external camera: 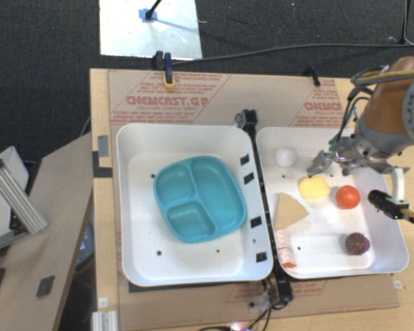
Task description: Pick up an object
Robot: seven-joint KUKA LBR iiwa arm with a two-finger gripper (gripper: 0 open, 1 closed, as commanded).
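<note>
The right bin (383, 257) holds a small white ball (284, 157), a yellow block (314, 187), an orange-red ball (347, 197), a dark purple ball (357, 243), a tan wedge (290, 209) and a red-and-white wrapper (288, 251). My gripper (333, 167) hangs over the bin's far part, just above and behind the yellow block. It is open, its fingers spread, and nothing sits between them. The orange-red ball lies just to the right of the block, below the gripper.
A teal divided plate (199, 197) lies in the left bin (134, 185). Black clips run along the wall between the two bins (252, 185). The grey and orange arm (393, 116) comes in over the right bin's far right corner.
</note>
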